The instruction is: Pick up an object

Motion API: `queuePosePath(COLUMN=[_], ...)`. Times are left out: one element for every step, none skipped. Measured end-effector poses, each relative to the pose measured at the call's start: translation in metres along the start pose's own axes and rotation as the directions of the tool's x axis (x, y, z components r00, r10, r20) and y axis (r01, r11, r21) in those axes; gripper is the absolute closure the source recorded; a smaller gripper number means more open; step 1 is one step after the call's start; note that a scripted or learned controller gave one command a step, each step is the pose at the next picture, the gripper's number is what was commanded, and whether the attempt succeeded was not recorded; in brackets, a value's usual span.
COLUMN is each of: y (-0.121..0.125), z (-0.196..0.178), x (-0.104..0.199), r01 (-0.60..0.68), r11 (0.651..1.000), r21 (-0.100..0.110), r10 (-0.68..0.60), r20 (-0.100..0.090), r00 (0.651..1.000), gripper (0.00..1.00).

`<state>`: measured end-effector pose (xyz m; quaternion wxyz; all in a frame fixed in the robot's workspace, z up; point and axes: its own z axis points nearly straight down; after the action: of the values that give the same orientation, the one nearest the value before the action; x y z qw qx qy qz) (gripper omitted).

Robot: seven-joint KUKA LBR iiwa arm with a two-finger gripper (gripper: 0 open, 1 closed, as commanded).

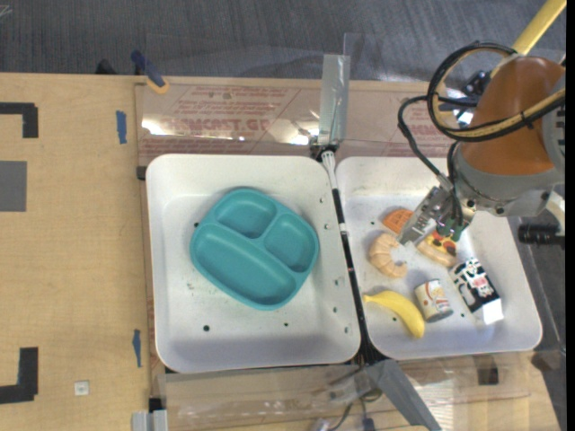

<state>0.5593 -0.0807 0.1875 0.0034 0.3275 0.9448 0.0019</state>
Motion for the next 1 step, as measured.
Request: queuePosePath(y=[0.0402], z=[-0.1172], x=[0.0102], r01=[0.133], r11=[0.991], r21=[-0.001], r10=[-0.133], r20=[0.004], r00=[0.991], gripper=[1.00])
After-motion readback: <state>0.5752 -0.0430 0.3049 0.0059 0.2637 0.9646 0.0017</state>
